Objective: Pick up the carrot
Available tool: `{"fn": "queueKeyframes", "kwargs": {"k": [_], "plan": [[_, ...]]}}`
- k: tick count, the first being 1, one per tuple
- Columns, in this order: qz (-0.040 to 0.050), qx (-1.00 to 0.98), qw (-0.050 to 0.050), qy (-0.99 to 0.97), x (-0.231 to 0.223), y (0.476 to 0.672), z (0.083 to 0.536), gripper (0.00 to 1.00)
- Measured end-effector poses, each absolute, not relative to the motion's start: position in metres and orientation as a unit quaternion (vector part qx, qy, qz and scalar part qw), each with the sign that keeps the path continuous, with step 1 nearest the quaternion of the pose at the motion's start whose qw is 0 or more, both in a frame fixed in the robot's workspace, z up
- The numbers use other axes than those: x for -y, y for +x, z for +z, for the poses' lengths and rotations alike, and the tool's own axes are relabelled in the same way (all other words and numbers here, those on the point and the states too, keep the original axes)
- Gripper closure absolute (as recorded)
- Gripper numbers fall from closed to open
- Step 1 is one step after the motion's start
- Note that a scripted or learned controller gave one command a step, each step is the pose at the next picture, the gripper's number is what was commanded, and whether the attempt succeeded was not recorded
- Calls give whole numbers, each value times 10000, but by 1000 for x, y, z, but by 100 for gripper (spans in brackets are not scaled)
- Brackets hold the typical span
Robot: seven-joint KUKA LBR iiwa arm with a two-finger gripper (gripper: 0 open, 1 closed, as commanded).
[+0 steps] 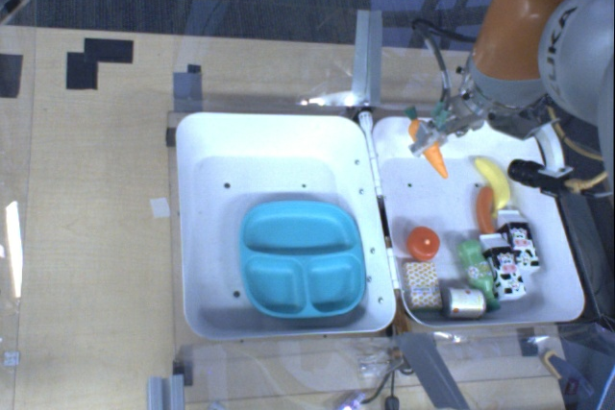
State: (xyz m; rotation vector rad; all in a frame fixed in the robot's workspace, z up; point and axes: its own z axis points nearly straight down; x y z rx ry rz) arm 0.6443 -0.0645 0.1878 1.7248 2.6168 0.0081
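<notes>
The carrot (pixel 437 160) is orange with a bit of green at its top. It lies slanted at the back left corner of the right bin (pixel 567 302). My gripper (pixel 426 141) reaches down from the right onto the carrot's upper half. A grey finger (pixel 421 147) crosses the carrot, so orange shows both above and below it. The gripper looks shut on the carrot. I cannot tell whether the carrot's tip is lifted off the bin floor.
The right bin also holds a banana (pixel 490 175), an orange-red piece (pixel 485 205), a red ball (pixel 423 243), a green item (pixel 471 254), cow-patterned cartons (pixel 511 259), a can (pixel 464 302) and a waffle square (pixel 421 280). A blue divided plate (pixel 303 256) lies in the left bin (pixel 221 158).
</notes>
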Motion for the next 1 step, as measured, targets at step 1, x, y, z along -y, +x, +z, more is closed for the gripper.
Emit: {"fn": "queueKeyframes", "kwargs": {"k": [1], "plan": [[24,-8156,41,5786,74,670,283,100]]}}
